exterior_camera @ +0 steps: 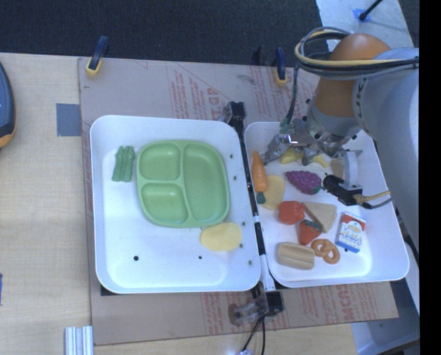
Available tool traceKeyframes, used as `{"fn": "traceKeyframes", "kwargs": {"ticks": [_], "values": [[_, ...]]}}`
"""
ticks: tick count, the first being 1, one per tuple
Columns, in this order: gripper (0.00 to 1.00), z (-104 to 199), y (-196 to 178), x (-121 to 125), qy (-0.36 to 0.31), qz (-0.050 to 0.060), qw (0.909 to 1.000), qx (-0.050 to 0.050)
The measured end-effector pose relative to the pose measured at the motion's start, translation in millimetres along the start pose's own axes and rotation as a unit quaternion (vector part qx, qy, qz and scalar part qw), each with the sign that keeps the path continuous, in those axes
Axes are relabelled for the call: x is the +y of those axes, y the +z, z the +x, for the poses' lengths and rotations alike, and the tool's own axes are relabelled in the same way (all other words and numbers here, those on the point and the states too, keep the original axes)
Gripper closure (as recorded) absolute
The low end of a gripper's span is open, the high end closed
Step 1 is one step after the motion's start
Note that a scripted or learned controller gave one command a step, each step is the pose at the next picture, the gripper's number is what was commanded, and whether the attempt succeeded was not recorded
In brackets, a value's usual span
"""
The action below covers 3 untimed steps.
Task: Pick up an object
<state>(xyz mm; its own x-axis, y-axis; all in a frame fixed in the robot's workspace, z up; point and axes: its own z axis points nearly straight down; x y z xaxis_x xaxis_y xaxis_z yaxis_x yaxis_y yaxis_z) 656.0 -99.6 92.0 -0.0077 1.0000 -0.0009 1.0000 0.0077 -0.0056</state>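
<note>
Your arm (368,87) comes in from the right and bends down over the far end of the right bin (387,268), wrist pointing straight down under the orange band. The gripper (303,151) hangs low at that bin's back edge, just beyond the purple grapes (304,180) and beside the carrot (259,174). You cannot tell how the jaws stand; the wrist hides them. Nearer in the same bin lie a tomato (291,211), a strawberry (308,232), a pretzel (325,251), a hot dog bun (294,255) and a small carton (351,232). The left bin (113,265) holds a green divided plate (183,183).
</note>
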Motion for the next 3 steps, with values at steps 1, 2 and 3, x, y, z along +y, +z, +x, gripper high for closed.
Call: {"fn": "traceKeyframes", "kwargs": {"ticks": [1, 2, 3], "values": [[0.00, -42, 0, -69, 0.004, 0.002, 1.0000, 0.000], [1.00, -40, -11, -66, 0.001, 0.000, 1.0000, 0.000], [1.00, 44, -105, -86, -0.002, -0.005, 1.0000, 0.002]]}}
